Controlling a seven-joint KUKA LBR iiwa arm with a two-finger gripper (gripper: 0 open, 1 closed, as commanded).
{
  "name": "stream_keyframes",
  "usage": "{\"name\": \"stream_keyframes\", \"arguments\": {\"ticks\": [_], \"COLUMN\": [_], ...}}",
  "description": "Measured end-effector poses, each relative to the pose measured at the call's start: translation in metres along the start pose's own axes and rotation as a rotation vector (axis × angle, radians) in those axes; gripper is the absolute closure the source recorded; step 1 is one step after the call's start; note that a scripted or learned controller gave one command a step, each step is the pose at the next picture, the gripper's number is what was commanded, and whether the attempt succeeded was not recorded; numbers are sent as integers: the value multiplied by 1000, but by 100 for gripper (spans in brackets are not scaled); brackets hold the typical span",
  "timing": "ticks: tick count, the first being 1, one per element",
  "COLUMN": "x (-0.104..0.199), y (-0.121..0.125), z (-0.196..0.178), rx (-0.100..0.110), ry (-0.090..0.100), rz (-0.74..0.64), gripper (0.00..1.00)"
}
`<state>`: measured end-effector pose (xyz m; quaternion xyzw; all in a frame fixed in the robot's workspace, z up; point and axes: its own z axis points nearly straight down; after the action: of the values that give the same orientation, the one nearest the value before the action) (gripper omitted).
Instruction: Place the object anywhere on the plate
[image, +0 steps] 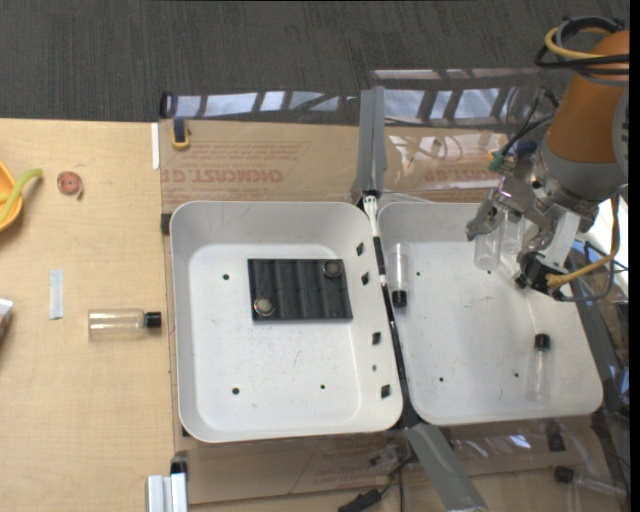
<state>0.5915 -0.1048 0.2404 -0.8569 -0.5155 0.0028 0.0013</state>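
The plate (300, 290) is a dark ribbed rectangle lying flat in the left bin (200, 330), with a small round stud at its top right and another at its bottom left. Two clear vials with black caps lie in the right bin (470, 400): one (393, 275) against the left wall, one (541, 367) near the right wall. My gripper (507, 252) hangs over the upper right part of the right bin, above the floor and apart from both vials. It stands open, with nothing between its pale fingers (486, 243).
The ridge between the bins (385, 300) separates the vials from the plate. On the wooden bench to the left lie another clear vial (122, 321), a small strip (56, 294), a round pink disc (68, 182) and a yellow object (8, 200) at the edge.
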Motion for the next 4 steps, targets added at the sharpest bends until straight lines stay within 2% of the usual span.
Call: {"name": "stream_keyframes", "arguments": {"ticks": [1,2,3,4], "x": [-24,-45,-32,-79], "y": [88,9,93,-2], "z": [-73,5,-56,33], "rx": [-3,-1,-5,-2], "ry": [0,1,1,1], "rz": [-143,-270,-353,-459], "gripper": [100,100,100,100]}}
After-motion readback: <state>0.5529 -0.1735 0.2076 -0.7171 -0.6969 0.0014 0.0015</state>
